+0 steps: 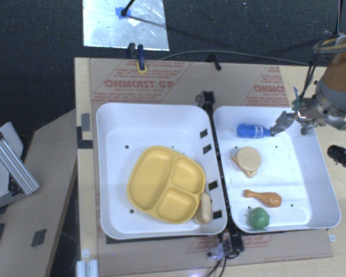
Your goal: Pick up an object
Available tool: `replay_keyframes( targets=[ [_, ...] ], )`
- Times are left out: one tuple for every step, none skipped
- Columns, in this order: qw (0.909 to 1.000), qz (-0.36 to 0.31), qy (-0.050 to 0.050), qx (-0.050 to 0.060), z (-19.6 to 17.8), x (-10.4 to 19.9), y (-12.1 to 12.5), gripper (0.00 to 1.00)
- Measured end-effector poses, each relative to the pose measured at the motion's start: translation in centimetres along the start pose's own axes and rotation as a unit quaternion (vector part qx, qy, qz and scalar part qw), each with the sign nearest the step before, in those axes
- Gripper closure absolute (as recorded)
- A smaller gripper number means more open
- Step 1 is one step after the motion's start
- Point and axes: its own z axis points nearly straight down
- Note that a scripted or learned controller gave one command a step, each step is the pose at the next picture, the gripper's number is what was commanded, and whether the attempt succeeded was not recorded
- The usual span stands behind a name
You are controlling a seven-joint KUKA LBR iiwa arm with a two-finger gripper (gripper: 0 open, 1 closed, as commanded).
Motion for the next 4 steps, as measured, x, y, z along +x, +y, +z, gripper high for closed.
replay_keyframes(
  targets=[
    [1.0, 0.001, 0.0, 0.001, 6.2, 0.3, -0.3, 0.0],
    [1.0, 0.001, 0.0, 0.001, 11.3, 0.3, -0.2, 0.0],
    [1.0, 0.001, -0.001, -0.002, 10.0, 0.3, -0.1, 1.0],
    [1.0, 0.0, 0.0, -0.003, 5.6, 0.5, 0.2, 1.0]
  ],
)
